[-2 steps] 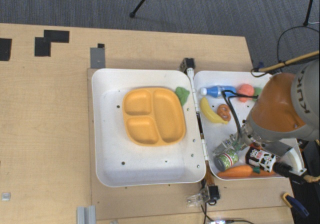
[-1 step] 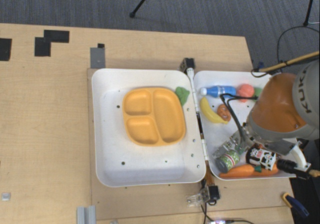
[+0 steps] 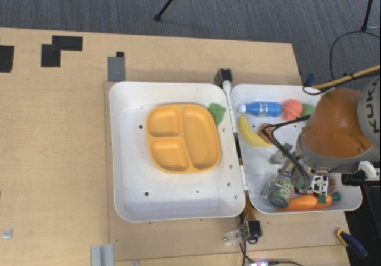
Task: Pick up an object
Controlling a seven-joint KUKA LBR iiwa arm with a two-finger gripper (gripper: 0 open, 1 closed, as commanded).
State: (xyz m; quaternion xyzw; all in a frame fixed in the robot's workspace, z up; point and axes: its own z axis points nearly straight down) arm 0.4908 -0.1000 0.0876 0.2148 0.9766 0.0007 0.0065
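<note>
Gripper [image 3: 284, 186] low in right bin [image 3: 351, 202], touching a grey-green object [image 3: 275, 194]; open or clenched, cannot tell. Carrot [image 3: 305, 202] lying just beside, lengthwise left-right.

The arm [image 3: 357, 122] is a thick, rounded machine limb with a smooth grey shell. Dark letters are printed on the grey casing at the far right, cut off by the frame edge. A wide, glossy orange band [image 3: 334, 125] wraps it above the wrist, bulging like a dome. Below the band sits a grey wrist section, then a cluster of metal brackets and small fittings. A thin black cable [image 3: 280, 126] with a reddish strand loops out from under the orange band. A small white tag [image 3: 320, 183] with black square markings is fixed near the metal parts.
</note>
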